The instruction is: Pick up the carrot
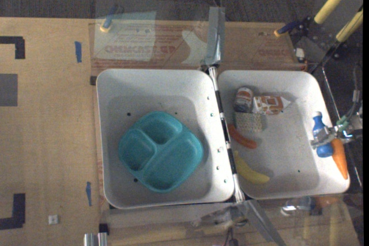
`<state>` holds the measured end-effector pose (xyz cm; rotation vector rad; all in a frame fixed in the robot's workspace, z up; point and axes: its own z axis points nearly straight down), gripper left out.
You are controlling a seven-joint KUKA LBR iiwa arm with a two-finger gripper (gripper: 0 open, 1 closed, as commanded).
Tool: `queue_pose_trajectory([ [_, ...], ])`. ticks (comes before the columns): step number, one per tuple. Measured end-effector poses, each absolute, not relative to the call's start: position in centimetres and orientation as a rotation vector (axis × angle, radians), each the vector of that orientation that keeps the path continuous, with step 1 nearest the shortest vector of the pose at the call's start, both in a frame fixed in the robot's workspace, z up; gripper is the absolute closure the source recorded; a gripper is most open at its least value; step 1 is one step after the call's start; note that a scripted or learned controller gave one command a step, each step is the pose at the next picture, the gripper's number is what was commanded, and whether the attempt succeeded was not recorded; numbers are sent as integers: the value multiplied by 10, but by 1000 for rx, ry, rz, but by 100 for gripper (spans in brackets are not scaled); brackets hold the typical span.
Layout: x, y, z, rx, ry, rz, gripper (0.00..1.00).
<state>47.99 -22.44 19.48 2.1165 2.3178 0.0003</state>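
Fingers, I cannot tell whether spread or closed, hover at the carrot (341, 159) by the right bin's (300, 79) edge; lifting remains undone.

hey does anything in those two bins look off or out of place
One thing: the carrot lies tilted on the right bin's right rim, with the gripper right above it. The teal tray sits askew in the left bin.
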Motion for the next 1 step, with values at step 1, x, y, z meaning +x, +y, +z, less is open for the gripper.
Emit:
queue_pose_trajectory([
  [1,480,-226,204,2117,2314,0,100],
])
